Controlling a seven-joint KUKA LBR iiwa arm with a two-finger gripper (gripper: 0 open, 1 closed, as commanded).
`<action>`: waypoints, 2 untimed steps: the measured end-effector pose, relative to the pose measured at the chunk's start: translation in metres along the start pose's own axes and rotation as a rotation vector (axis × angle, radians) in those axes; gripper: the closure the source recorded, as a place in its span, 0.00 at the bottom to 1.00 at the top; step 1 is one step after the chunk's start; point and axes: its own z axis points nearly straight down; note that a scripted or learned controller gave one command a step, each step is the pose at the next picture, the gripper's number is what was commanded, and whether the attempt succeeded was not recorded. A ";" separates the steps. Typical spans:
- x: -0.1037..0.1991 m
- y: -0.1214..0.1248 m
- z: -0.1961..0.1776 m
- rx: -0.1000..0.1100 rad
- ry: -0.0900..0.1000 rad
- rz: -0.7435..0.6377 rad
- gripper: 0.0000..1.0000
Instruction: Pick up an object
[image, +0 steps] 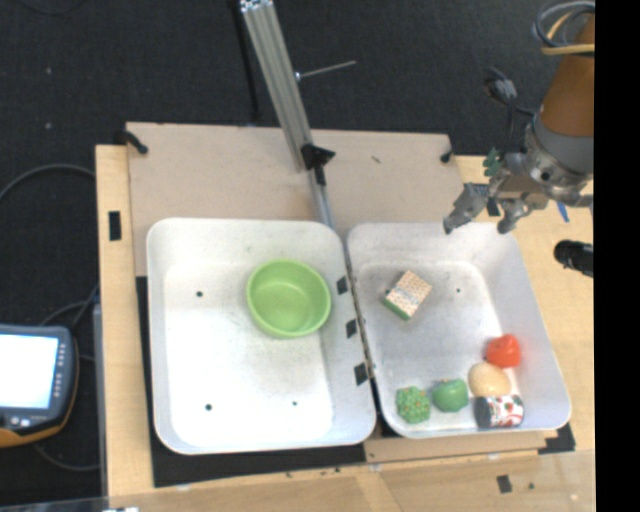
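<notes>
My gripper hangs above the far edge of the right bin, its two fingers spread open with nothing between them. Below it in the right bin lies a small patterned box with a green edge. Clustered in that bin's near right corner are a red piece, a cream egg-like piece, a red-and-white can, a green round fruit and a bumpy green piece. A green bowl sits in the left bin.
A slanted metal pole rises from the junction behind the two bins. A tablet screen sits off the bench at the left. Bare bin floor lies between the box and the corner cluster.
</notes>
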 end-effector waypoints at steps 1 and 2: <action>0.000 0.000 0.000 0.000 -0.001 0.000 0.00; 0.006 0.002 0.060 0.005 -0.001 0.000 0.00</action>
